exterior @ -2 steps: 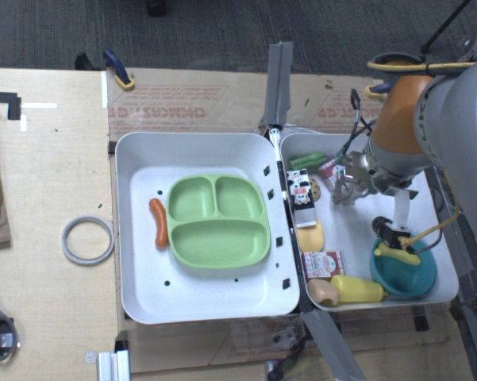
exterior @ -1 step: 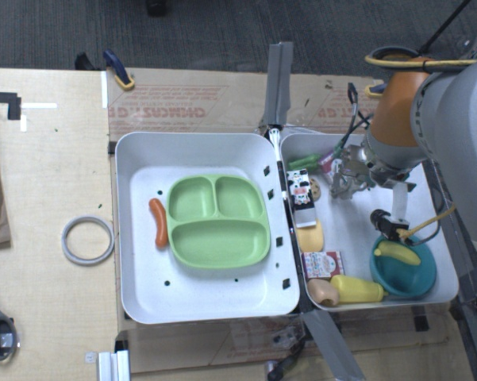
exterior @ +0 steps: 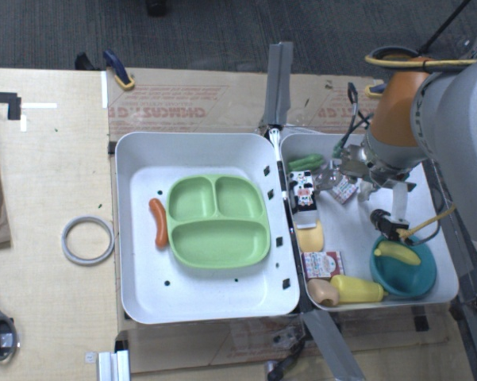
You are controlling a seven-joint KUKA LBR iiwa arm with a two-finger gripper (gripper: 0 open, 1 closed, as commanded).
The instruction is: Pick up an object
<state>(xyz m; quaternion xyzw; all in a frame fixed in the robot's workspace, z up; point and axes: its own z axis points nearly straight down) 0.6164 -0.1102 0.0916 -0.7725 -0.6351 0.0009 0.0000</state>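
Dark carpet floor (exterior: 222, 14), pale wooden bench (exterior: 48, 173)

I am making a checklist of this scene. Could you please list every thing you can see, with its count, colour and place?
bins: 2, white, side by side on the bench
divided plate: 1, green, middle of left bin
toy sausage: 1, orange-red, left bin, beside the plate
bowl: 1, teal, right bin, near corner
banana: 1, yellow, in the bowl
bottle: 1, yellow, right bin, near edge
small carton: 1, black and white, right bin, left side
tape ring: 1, grey, on bench left of bins
clamp: 1, blue and yellow, far bench edge
arm: 1, grey with orange band, over right bin
end effector: 1, dark, above far part of right bin
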